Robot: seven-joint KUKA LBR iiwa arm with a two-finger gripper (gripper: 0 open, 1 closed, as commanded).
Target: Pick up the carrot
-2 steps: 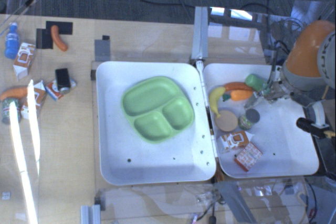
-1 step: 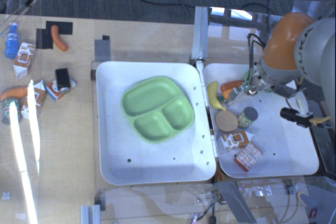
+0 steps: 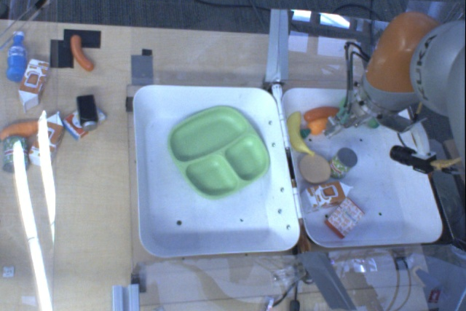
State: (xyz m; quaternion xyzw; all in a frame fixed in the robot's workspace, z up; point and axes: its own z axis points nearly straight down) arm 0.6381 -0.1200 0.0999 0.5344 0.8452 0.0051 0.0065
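The carrot [image 3: 320, 114] is orange and lies on its side at the far left of the right bin [image 3: 408, 215], just right of a yellow banana [image 3: 295, 133]. My gripper [image 3: 341, 121] is low over the bin, right at the carrot's right end. The view is too coarse to tell whether it touches the carrot. The grey arm with its orange band [image 3: 397, 47] reaches in from the upper right.
A small can [image 3: 341, 162], a brown round disc [image 3: 315, 170], a small carton [image 3: 328, 193] and a red packet [image 3: 344, 217] lie in the right bin below the carrot. A green sectioned plate [image 3: 218, 151] sits in the left bin [image 3: 153, 222]. Loose items lie on the bench at far left.
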